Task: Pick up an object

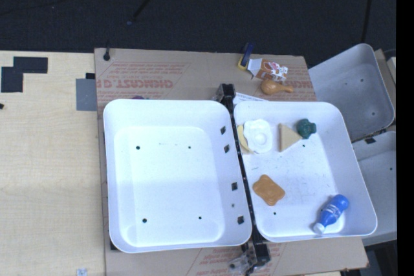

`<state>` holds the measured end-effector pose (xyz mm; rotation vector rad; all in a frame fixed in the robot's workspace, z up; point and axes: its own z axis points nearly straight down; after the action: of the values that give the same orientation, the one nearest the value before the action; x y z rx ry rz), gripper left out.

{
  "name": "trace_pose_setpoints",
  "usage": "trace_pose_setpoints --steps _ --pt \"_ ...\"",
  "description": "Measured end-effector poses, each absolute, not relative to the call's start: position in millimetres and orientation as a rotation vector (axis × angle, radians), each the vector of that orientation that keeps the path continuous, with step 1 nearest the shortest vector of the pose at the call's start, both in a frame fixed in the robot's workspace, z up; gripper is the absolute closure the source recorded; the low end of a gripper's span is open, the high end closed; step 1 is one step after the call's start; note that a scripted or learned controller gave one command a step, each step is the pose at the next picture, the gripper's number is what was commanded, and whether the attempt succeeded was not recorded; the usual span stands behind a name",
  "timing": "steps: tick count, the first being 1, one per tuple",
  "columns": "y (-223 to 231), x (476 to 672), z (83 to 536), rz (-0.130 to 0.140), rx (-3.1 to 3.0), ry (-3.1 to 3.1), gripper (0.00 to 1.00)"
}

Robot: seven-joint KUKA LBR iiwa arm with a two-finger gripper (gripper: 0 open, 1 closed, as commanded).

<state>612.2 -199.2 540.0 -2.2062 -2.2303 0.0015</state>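
Toys wait in my right bin (352, 158).
Fried egg (259, 136), cracker (268, 190), blue bottle (332, 212); my fingers' state, I cannot tell.

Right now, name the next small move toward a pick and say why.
Probably bring the arm in from the right to hover above the blue bottle in the right bin. It lies alone near that bin's lower right corner, apart from the fried egg, cheese wedge and brown cracker, so little would crowd a descent.

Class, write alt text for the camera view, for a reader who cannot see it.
Two white bins sit side by side; the right bin holds a fried egg, cheese wedge, green toy, brown cracker and blue bottle.
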Motion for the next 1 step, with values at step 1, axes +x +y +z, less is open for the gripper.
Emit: trace_pose_setpoints --steps 1 --pt "-168.6 593.5 537.2 0.002 -2.218 -2.219 1.0"
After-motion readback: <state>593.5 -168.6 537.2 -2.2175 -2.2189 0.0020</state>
